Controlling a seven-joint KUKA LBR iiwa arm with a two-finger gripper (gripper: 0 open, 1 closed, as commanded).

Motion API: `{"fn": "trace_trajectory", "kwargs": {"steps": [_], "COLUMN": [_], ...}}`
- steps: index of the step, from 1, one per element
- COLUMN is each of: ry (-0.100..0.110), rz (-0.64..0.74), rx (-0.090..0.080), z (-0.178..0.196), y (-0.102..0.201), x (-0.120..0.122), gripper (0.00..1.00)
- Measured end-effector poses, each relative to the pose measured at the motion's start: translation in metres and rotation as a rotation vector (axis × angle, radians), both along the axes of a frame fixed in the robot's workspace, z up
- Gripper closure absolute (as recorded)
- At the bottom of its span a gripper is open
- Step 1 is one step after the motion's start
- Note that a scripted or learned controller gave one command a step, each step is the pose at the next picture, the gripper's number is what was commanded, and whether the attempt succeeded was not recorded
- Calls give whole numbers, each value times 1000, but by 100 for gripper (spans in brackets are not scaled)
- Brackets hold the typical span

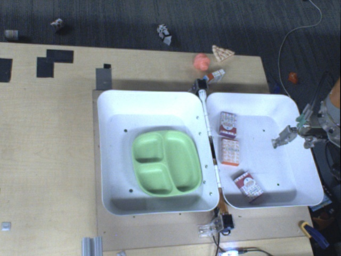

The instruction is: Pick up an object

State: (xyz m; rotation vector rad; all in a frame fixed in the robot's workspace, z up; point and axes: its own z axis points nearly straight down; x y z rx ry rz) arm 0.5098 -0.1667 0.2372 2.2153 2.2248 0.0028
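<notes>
Hovering gripper [281,138] — right bin [298,113], three boxes [230,152]

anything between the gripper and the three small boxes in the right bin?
No. In the camera view, bare white bin floor separates the gripper from the three small boxes.

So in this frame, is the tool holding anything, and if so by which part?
Nothing is held. The tool hangs over the right bin, over bare floor near its right side, apart from the three small red-and-white packets lying in the bin's left half.
</notes>
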Motion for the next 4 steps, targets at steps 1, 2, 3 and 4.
{"fn": "trace_trajectory", "kwargs": {"steps": [1, 2, 3, 4], "ry": [4, -9, -15, -3], "rz": [-1, -2, -1, 1], "rx": [1, -3, -3, 1], "z": [-130, -150, -138, -18], "y": [23, 76, 77, 123], "x": [7, -20, -18, -22], "gripper": [0, 0, 100, 100]}}
